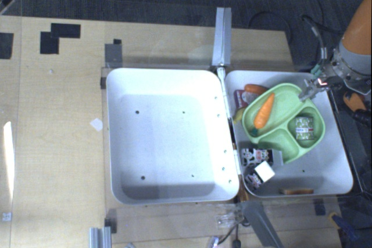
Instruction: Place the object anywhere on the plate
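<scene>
On the plate [283, 149]: 1 carrot [264, 111], 1 jar [303, 128].

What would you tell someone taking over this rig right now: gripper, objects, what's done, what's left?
Gripper: at the plate's upper right rim, by the right bin's back edge; whether it is open or shut cannot be told, and nothing is seen in it.
Plate: green, divided, in the right bin.
Carrot: lies in the plate's large section.
Small jar: in a lower right section.
Other items lie in the bin beside the plate, at its left and lower left.
Done: carrot and jar are on the plate.
Left: confirm which object was meant; move the arm away.
</scene>
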Action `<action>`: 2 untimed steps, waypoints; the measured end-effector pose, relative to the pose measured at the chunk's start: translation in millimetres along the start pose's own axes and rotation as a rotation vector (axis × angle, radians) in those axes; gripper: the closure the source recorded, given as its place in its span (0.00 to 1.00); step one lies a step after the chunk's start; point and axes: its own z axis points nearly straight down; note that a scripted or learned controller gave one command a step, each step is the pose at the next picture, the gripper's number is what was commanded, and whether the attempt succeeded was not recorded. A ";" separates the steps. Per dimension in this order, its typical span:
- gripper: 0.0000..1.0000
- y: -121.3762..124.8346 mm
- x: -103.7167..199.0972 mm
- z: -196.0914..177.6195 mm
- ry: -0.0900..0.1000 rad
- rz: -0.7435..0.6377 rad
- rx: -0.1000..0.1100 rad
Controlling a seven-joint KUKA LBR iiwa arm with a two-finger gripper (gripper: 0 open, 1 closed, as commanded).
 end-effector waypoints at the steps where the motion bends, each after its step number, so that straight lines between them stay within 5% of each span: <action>1: 0.00 1.1 -0.2 -2.3 -0.001 0.000 -0.005; 2: 0.00 31.1 -36.0 57.5 -0.001 0.056 -0.006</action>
